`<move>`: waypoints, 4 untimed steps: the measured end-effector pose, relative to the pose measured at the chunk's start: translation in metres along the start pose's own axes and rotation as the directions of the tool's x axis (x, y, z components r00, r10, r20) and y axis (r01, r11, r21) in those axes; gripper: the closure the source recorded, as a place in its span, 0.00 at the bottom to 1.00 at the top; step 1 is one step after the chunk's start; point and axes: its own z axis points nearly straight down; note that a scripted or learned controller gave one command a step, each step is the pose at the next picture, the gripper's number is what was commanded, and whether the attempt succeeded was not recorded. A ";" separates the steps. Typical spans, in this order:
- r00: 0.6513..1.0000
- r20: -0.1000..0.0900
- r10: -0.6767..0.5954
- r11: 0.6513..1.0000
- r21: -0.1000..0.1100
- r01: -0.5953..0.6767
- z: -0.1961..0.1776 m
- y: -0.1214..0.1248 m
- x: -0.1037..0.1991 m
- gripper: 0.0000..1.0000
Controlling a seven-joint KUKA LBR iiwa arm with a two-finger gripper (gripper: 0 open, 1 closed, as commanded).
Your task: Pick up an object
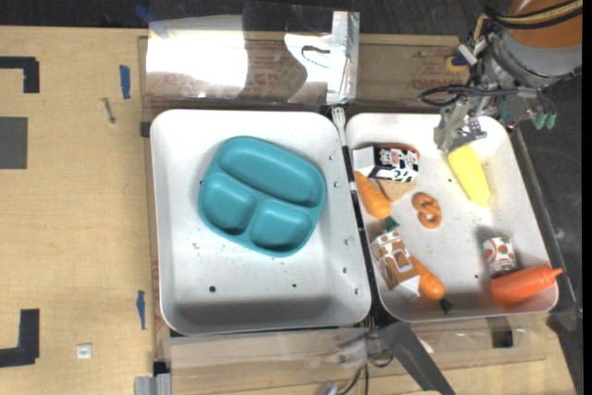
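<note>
The gripper (460,127) hangs over the far corner of the right bin (527,199), its fingers (450,132) pointing down at the far end of a yellow corn cob (469,171); whether they are spread or pressed together cannot be told, since cables and the wrist crowd that spot; nothing is seen pinched between them. The cob lies just under and slightly nearer than the fingers, slanted along the bin floor; a small pretzel (427,209) sits a little beyond it toward the bin's middle, and a black-and-white carton (395,162) lies off to the fingers' side near the dividing wall. Farther from the fingers are two carrots (373,196), a small can (499,253) and a box (393,256); the left bin (176,199) on the table (65,199) holds a teal divided plate (262,192). The likely trouble, judging from this stance: the fingers meet only the cob's rounded tip, so it may squirt out as they close; the bin's far wall is close, and a descent there could scrape the rim or jam a finger against it.
</note>
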 end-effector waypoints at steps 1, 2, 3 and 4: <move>0.960 0.004 -0.281 0.960 0.002 0.281 0.029 -0.056 -0.025 1.00; 0.827 0.006 -0.562 0.827 0.008 0.562 -0.026 -0.112 -0.017 1.00; 0.845 0.007 -0.534 0.845 0.007 0.534 -0.049 -0.111 -0.017 1.00; 0.838 0.003 -0.546 0.838 -0.003 0.546 -0.009 -0.063 -0.025 1.00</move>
